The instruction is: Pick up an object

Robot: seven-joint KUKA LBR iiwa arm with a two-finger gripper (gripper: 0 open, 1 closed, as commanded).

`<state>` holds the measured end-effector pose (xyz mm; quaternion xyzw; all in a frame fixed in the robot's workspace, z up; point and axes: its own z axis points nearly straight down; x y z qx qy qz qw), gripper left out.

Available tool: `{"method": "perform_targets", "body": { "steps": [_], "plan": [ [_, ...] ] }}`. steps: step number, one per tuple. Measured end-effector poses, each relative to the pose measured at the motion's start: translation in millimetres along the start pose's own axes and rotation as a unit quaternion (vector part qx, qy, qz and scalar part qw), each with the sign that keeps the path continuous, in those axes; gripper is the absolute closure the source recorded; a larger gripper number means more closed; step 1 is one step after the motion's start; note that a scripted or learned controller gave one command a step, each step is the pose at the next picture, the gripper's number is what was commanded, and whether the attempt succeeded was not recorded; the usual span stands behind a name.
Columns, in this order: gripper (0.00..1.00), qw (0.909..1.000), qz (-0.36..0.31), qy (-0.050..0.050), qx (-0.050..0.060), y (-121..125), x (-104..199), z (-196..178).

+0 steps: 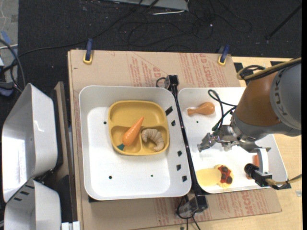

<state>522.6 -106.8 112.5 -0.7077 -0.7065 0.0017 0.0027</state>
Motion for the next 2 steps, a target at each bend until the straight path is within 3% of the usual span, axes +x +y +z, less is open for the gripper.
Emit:
{"method": "perform_targets", "body": {
  "steps": [1,2],
  "plan": [
    [0.0,1.0,0.0,0.0,-0.001,0,1,22],
    [1.0,1.0,0.001,0.0,-0.002,0,1,11]
  ]
}}
